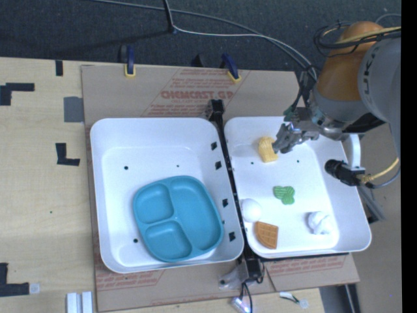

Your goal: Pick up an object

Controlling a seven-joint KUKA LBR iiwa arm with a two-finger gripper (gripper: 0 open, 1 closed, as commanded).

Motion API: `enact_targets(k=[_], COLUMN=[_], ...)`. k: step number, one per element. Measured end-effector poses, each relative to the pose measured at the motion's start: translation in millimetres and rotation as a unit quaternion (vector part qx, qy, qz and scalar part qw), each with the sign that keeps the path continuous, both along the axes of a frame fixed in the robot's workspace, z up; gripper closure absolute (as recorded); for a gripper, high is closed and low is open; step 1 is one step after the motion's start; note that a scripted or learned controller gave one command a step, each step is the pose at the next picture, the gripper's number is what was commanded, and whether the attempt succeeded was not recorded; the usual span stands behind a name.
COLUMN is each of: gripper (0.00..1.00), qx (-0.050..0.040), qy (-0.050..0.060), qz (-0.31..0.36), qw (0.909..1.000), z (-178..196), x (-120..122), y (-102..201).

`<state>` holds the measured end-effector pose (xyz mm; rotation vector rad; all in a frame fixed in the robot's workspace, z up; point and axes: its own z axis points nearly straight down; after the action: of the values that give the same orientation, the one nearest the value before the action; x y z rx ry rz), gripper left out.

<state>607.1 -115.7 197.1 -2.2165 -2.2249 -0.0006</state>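
Wooden bench (39,194), cardboard sheet (189,93), dark carpet (85,25) behind

My gripper (281,142) hangs over the far part of the right bin (345,204), my fingers (285,139) pointing down toward a yellow block (266,150) that lies just beside their tips, on the side toward the left bin (107,175). Nearer the camera than my fingers sit a green piece (284,194), a white ball (250,208), an orange waffle (266,234) and a white lump (318,222). Well away, a blue divided plate (176,218) rests in the left bin.
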Motion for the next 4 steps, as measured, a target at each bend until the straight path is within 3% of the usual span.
enact_targets(k=[3, 4], gripper=[1.0, 1.0], qx=[0.0, -0.0001], qy=[0.0, 0.0], qz=[0.0, 0.0], qw=[1.0, 1.0], z=[2, 12], x=[-4, 8], y=[153, 193])
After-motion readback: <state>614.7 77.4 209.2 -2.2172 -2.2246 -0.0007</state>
